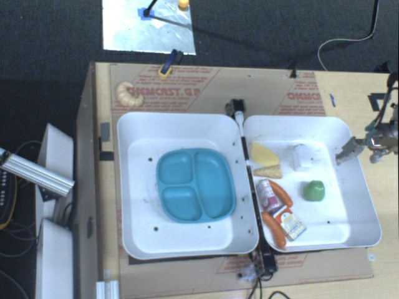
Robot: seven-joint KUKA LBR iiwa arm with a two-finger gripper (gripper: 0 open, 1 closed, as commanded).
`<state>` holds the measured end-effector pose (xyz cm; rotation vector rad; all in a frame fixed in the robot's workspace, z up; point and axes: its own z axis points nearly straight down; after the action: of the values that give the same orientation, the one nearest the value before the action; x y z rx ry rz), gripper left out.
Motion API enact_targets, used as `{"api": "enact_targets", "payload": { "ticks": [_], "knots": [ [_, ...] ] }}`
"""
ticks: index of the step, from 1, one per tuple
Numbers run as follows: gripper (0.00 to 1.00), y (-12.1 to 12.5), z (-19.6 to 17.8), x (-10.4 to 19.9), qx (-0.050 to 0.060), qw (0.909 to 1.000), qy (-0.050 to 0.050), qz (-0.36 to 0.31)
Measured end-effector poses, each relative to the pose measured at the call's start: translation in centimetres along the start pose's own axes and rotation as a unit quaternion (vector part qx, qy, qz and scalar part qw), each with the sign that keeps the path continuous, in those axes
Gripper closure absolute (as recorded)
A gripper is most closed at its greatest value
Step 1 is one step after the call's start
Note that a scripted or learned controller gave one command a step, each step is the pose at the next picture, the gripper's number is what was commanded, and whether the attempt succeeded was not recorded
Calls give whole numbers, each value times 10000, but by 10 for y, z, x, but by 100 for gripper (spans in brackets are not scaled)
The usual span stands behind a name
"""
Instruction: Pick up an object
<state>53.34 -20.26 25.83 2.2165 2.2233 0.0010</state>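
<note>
1. At the far left, beside the table (206,83), a long silver metal bar (36,171) lies at a slant over pale boxes
2. Beyond the table's far edge a shiny silver sheet (148,18) lies on the dark floor, with a small yellow ball (183,3) on its upper right part
3. On the brown cardboard table top, near the far left corner, sits a small cream curled object (129,94); a blue and yellow piece (169,63) lies at the far edge just below the sheet
4. The left shallow white bin (140,129) holds a teal plastic plate with three compartments (196,184), lying flat near the bin's middle
5. The right shallow white bin (349,223) holds all the loose things: a yellow wedge (264,155) close to the left wall, a white cup-like object (303,157) just right of it, a pink and white small bottle (268,194) with an orange carrot-shaped piece (280,194) touching it, a second orange piece (273,227) below, a small printed packet (292,225) beside that, and a green round object (314,190) apart from them toward the bin's middle
6. The grey gripper (346,152) hangs over the right bin's far right rim, well apart from the green object; whether the fingers are spread or closed cannot be told, and nothing is seen between them
</note>
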Motion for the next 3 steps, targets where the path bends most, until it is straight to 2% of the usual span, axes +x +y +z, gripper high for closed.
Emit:
{"api": "enact_targets", "payload": {
  "ticks": [1,2,3],
  "knots": [
    [0,29,113,31,23,10000,12,-6],
    [0,-4,174,36,5,10000,3,7],
    [100,-3,164,36,-4,10000,4,5]
  ]
}}
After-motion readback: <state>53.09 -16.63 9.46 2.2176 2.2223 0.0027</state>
